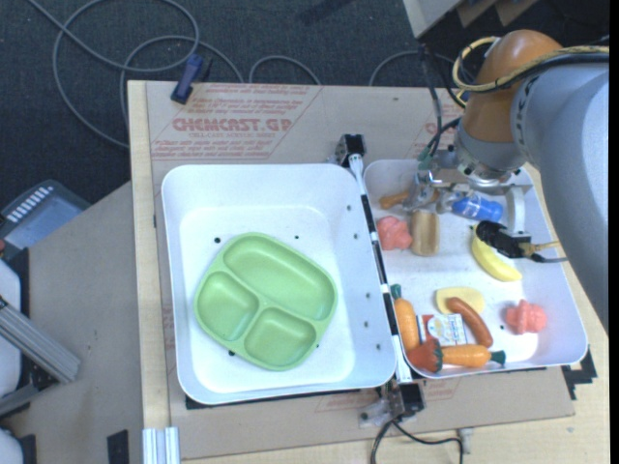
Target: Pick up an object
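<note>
Two shallow white plastic bins sit side by side on a sheet of brown cardboard [242, 114] printed in red. The left bin [198, 206] holds one thing: a smooth, pale green plate [266, 301], rounded at the corners and moulded into three wells.

The right bin [553, 293] holds small toy foods: two pink lumps, two carrots and one each of the rest. At its far left a short brown piece [395, 200] lies by the wall. Just nearer, side by side, are a knobbly pink lump [392, 232] and a smooth, stubby tan cylinder [424, 234]. A blue piece [477, 207] lies to the right of these, and a curved yellow banana [495, 258] a little nearer.

In the near half are a flat yellow slice [458, 300], a glossy red sausage [470, 322] touching it, and a red-and-white packet [446, 331]. The second pink lump [525, 317] is at the right. One tapered orange carrot [407, 324] lies along the left wall, and another carrot [466, 357], green at the tip, lies crosswise by the near wall.

The grey arm [551, 104], with its orange band, reaches in from the right. Its metal gripper [432, 184] is over the far left of the right bin, just on the far side of the cylinder, between the brown piece and the blue piece. Whether it is spread or pressed together cannot be told
</note>
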`<state>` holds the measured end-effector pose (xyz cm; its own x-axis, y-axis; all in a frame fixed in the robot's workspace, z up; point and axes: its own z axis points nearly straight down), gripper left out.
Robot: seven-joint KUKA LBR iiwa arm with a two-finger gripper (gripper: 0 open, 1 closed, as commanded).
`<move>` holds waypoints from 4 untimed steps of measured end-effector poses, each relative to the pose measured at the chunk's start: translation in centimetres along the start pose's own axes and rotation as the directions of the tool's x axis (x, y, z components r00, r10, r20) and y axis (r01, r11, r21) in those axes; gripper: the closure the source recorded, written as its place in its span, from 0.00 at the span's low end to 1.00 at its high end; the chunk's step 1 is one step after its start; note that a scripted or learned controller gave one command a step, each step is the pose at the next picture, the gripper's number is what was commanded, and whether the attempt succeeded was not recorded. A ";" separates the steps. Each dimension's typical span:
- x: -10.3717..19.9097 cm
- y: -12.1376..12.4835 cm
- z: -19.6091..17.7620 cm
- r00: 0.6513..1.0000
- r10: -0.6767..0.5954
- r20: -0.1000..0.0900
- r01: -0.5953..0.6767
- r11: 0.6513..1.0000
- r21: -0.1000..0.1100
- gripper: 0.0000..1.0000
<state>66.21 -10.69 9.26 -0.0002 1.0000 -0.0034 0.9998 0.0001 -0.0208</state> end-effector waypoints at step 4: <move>-1.9 -10.2 1.1 1.000 0.001 -0.004 -0.001 1.000 -0.019 0.00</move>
<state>56.00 -12.59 8.41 0.0012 1.0000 0.0002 1.0000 -0.0012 -0.0015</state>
